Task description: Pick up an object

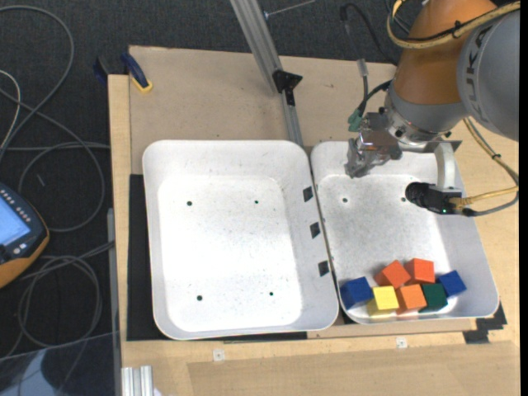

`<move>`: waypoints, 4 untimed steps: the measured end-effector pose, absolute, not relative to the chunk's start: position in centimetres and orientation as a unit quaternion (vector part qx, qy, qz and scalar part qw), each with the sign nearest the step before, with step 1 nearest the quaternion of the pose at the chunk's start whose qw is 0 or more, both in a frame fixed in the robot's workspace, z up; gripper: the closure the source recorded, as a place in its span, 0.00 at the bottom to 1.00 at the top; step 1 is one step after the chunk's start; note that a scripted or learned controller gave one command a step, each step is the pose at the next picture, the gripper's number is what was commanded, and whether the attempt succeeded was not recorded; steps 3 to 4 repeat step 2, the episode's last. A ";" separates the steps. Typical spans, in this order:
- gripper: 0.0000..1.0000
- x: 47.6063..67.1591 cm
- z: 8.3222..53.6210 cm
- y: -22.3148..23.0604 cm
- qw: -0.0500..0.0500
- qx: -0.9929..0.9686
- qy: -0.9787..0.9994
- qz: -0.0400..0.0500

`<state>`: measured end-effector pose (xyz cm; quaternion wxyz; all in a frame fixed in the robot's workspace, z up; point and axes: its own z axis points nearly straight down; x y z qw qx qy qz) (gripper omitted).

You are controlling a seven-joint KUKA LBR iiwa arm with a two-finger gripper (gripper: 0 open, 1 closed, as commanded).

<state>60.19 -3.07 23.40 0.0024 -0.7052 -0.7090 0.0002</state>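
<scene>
Several small coloured blocks lie clustered at the near end of the right bin [371,221]: a blue block [356,290], a yellow block [385,299], orange blocks [397,273], a green block [433,294] and a second blue block [451,283]. My gripper [361,163] hangs over the far left corner of the right bin, well away from the blocks. Nothing shows in its grasp.
The left bin [223,238] holds no objects. A metal camera post [264,48] rises behind the bins. A black cable fitting [425,196] hangs over the right bin's far right. Cables and a handheld pendant [16,229] lie left of the bench.
</scene>
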 end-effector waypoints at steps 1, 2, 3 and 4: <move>1.00 58.1 24.4 1.6 0.002 -0.705 -0.709 0.000; 1.00 57.1 25.2 7.0 0.001 -0.704 -0.710 -0.001; 1.00 57.1 25.2 7.0 0.001 -0.704 -0.710 -0.001; 1.00 57.1 25.2 7.0 0.001 -0.704 -0.710 -0.001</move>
